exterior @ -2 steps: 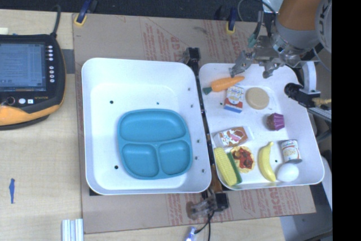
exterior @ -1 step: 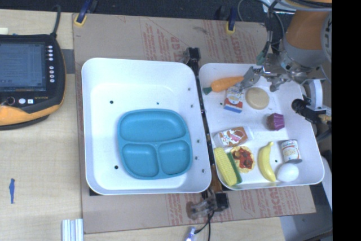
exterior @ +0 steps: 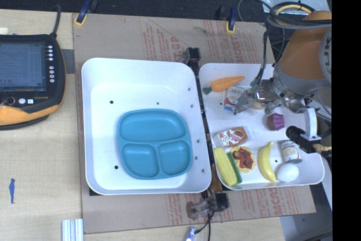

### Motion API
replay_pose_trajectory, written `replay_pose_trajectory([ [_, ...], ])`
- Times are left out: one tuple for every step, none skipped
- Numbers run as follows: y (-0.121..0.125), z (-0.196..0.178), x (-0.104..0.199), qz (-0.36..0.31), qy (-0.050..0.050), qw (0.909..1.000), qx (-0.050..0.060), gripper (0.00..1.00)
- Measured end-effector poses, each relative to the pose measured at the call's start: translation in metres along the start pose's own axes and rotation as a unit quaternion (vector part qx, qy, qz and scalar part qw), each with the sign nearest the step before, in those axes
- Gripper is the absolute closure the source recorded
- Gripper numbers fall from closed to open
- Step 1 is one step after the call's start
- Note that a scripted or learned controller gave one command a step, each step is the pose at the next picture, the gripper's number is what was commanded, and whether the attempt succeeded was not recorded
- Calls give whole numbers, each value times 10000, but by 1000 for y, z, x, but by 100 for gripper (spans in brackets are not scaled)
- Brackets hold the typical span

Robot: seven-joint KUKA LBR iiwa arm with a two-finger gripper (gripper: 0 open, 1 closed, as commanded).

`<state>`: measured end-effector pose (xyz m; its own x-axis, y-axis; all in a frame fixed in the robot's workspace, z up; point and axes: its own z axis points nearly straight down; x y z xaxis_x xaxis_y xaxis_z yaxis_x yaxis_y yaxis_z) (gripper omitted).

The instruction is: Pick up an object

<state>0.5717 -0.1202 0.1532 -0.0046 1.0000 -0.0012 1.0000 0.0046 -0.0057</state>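
**Over the right bin, wrist low among the toy food**

Toward the far side of the shallow white right-hand bin, I see the grey arm with its orange band reaching in from the right. Its two-finger gripper sits low, just beside a small white and blue carton. From this slanted overhead view I cannot tell whether the gripper is spread or closed, nor whether it is touching the carton.

An orange toy carrot lies just beyond the carton, near the bin's far wall. A small purple object lies on the bin floor just below the wrist. Nearer to me lies a flat red and white packet. Along the near wall I count a yellow corn cob with green husk, a red and yellow flat piece, a yellow banana, a small labelled tin and a white egg.

The shallow white left-hand bin holds a blue plastic plate with three compartments. Both bins rest on a brown cardboard sheet. A grey and orange handheld control pendant lies on the bench, well to the left.
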Motion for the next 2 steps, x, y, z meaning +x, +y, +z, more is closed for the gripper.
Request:
replay_pose_trajectory([
  [2,-35,-50,11,2,10000,-13,0],
  [-4,55,-92,-2,0,10000,-1,0],
])
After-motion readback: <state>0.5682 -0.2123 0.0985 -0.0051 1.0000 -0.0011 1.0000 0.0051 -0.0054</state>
